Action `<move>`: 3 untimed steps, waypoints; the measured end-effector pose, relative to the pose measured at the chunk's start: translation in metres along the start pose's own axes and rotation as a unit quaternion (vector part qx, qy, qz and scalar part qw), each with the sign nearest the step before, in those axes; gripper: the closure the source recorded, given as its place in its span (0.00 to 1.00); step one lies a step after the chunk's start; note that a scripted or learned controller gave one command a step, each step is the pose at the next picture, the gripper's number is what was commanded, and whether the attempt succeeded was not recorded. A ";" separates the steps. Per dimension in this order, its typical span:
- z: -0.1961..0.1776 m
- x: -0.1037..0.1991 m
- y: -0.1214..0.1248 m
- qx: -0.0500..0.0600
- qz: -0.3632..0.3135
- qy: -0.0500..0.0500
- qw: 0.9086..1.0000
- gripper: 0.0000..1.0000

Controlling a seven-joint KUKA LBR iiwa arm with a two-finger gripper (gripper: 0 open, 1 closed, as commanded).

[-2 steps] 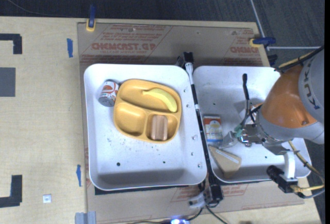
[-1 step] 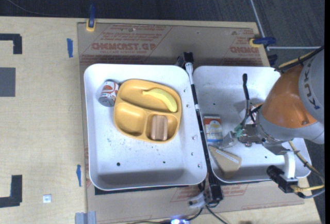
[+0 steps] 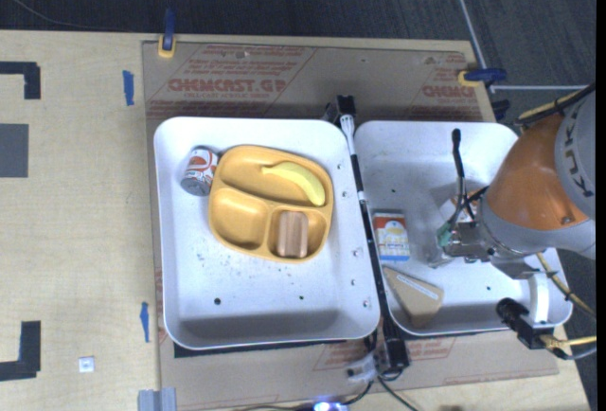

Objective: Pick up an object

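The arm (image 3: pixel 554 196) is showing a smooth, rounded shell, with a broad orange band (image 3: pixel 535 182) wrapping it above the wrist and glossy under the room light. Just right of the orange band, pale grey casing is carrying part of a dark letter marking at the frame edge. Below the orange band, a grey wrist ring is leading into a cluster of small metal parts, where thin green and dark wires are looping out. The gripper (image 3: pixel 453 243) is sitting left of the orange band as a compact grey metal block. Its details are reading too small and blurred to make out.
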State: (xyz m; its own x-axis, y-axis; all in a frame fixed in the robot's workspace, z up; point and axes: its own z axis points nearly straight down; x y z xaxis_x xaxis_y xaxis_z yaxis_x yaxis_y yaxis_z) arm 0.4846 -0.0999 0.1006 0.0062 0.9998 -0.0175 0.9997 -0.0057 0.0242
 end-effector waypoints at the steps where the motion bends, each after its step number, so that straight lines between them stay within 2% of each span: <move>1: 0.000 0.000 0.000 0.000 0.000 0.000 1.000 0.00; 2: 0.011 0.005 -0.003 0.007 -0.002 0.006 1.000 0.00; 3: 0.011 0.005 -0.003 0.007 -0.002 0.007 1.000 0.00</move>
State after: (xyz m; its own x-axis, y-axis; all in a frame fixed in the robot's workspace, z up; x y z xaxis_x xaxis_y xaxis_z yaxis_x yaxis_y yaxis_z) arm 0.4818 -0.0955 0.0895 0.0012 1.0000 -0.0029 0.9999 -0.0012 0.0100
